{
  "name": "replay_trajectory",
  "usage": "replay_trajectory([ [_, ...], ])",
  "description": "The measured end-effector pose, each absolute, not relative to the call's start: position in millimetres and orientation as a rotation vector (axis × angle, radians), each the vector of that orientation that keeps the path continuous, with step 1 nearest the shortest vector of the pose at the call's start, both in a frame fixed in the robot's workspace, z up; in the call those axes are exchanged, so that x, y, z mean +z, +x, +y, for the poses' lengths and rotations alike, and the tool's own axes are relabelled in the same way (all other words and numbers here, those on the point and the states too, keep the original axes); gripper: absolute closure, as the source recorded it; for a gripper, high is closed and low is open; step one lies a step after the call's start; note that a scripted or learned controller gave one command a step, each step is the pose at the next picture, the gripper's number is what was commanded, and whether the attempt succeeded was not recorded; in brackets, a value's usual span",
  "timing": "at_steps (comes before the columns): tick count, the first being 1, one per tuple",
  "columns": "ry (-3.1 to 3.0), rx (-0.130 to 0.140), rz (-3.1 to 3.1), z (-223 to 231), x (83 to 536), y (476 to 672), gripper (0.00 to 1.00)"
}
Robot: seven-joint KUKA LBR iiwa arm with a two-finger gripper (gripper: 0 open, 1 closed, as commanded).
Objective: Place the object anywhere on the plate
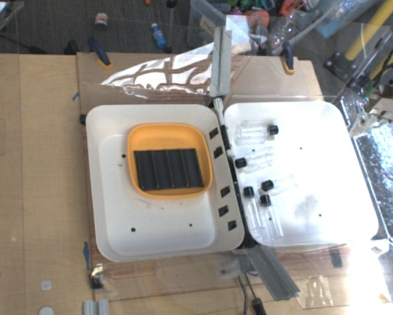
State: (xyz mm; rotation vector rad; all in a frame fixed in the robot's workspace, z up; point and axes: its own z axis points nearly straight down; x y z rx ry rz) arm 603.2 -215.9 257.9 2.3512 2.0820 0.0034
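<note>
Left white bin [107, 195]: an orange plate [138, 140] sits in its upper middle part. A black ribbed rectangular object [168, 169] lies flat on the plate, inside the rim, its long side running left to right. Four raised ribs are visible on its top face. It covers most of the plate's floor, toward the plate's near edge.

Right white bin [327, 169]: to the right of the plate, across the divider between the bins, several clear tubes with black caps [256, 134] lie scattered, well apart from the plate.

Beyond the plate, past the left bin's far edge, a crumpled sheet of foil [163, 77] lies on the tabletop [25, 176].

Tool state: cannot be told from this view.
</note>
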Motion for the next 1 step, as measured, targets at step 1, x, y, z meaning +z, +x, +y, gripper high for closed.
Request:
replay_trajectory([
  [1,2.123,0.004,2.306,-213.4,340.9,665.4,1.00],
])
